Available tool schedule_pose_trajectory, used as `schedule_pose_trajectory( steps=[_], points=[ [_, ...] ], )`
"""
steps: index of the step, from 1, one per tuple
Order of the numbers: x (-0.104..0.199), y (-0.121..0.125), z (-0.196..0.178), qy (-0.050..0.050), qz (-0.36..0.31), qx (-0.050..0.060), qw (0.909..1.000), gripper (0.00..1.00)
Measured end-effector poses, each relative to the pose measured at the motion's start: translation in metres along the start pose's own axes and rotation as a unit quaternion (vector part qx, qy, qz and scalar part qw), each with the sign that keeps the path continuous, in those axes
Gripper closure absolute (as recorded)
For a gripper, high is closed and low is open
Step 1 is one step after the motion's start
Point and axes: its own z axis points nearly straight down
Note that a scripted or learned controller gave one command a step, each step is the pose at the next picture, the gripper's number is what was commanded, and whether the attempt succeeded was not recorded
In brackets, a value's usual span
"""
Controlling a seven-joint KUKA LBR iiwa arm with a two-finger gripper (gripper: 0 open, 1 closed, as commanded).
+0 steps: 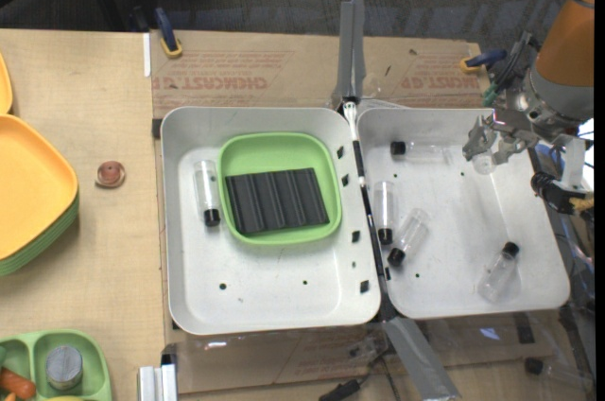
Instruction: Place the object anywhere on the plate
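While our hand (492, 144) hangs over the upper right part of the right bin (529, 295), we cannot tell whether it is parted or closed, nor whether it has anything in it; something pale and clear sits right at it, but glare and the bin's white floor blur the outline.

The clear vials with black caps are the likely objects. Four lie loose in the right bin: one near the top (421, 148), two by the divider (383, 200) (406, 234), one toward the lower right (499, 269). Another vial (205, 191) rests in the left bin (265, 295), just beside the green plate (279, 153), not on it.

We judge the risks plain. The vials are smooth, round and see-through, so we may close on air or squeeze one out sideways. The dark ribbed insert (279, 200) covers much of the plate; a vial dropped there could roll along the grooves or bounce over the shallow rim.
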Motion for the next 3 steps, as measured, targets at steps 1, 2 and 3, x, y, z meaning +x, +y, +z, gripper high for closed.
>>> schedule_pose_trajectory(
  steps=[1,2,3],
  points=[
    [0.0,0.0,0.0,0.0,0.0,0.0,1.0,0.0],
    [-0.057,0.008,-0.039,0.0,0.026,-0.001,0.9997,0.0],
    [-0.056,-0.016,-0.072,0.0,0.056,-0.001,0.9984,0.0]
  ],
)
